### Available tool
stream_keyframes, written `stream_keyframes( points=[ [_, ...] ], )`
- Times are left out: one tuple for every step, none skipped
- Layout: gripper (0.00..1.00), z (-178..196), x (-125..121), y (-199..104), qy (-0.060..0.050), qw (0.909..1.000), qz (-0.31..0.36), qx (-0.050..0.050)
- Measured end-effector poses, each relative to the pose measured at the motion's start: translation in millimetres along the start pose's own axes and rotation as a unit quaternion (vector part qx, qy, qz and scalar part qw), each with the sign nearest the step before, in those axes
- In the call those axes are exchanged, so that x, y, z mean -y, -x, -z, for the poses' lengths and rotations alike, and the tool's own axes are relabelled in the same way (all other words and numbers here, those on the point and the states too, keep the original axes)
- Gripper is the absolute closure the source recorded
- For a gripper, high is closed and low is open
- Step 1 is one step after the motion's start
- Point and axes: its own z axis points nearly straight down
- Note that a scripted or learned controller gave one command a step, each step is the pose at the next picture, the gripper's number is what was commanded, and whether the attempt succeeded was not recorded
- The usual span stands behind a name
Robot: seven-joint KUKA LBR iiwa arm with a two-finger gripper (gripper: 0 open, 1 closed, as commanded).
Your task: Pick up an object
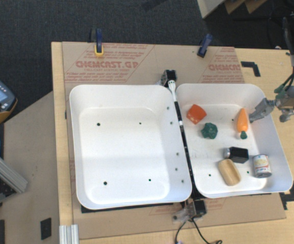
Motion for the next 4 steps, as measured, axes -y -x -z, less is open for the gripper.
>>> stream_keyframes(
  points=[
    [0.00,-140,-14,-26,-0.005,1.0000,0.002,-0.002],
    [0.00,-185,-43,-87,-0.002,1.0000,0.002,-0.001],
    [0.00,-107,-91,-47,0.005,1.0000,0.000,0.002],
    [0.00,-73,-90,-73,0.002,1.0000,0.001,0.000]
  ],
)
